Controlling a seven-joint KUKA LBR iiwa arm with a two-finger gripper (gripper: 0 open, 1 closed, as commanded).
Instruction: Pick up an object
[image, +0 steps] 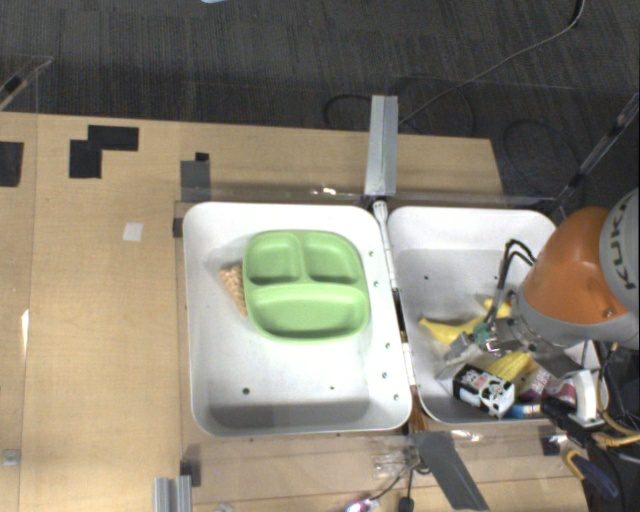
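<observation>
The right bin (445, 250) holds a small heap of objects at its near right corner. A yellow banana-like piece (440, 328) lies at the heap's left. A black and white box (480, 388) sits in front of it, beside another yellow piece (512, 365) and a pink item (541, 383). My gripper (477, 344) is down among these objects, just right of the yellow piece and above the black and white box. The arm's orange band (575, 275) hangs over it and hides part of the heap.
The left bin (290, 415) bears a green divided plate (303, 283) with a tan textured item (232, 287) poking out at the plate's left edge. A metal post (381, 145) stands behind the divide between the bins. Cables trail at the right.
</observation>
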